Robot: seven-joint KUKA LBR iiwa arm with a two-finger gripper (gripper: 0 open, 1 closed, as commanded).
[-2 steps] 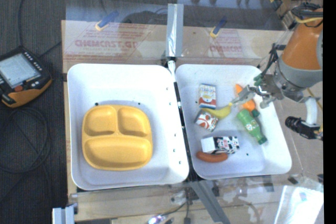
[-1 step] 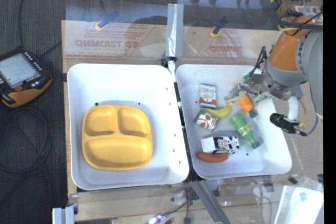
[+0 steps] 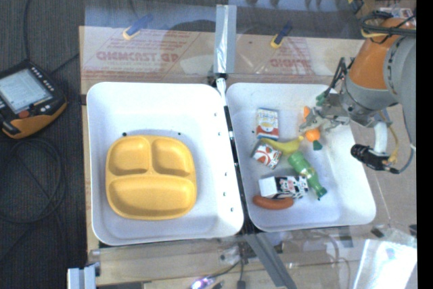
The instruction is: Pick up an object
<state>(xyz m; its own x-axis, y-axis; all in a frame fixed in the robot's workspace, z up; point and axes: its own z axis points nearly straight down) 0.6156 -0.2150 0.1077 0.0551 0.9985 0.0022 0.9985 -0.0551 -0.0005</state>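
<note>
Yellow divided tray (image 3: 151, 176) in the left bin (image 3: 101, 101), right bin (image 3: 352, 210) holding carton (image 3: 268, 123), banana (image 3: 285, 145), green bottle (image 3: 307, 175), sausage (image 3: 273, 202), gripper (image 3: 316, 124) low above small orange object (image 3: 312, 135), finger state cannot be told.

Readable text, as I find it from my station: faded red lettering on the clear protective sheet (image 3: 145, 51) behind the left bin, seen reversed; I make out roughly "CHEMCAST", with a matching fainter print at the sheet's right part. Printing on the small carton (image 3: 268, 122), the can (image 3: 267, 155) and the milk box (image 3: 284, 186) is too small for me to read. The pendant screen (image 3: 24, 89) is illegible.
</note>
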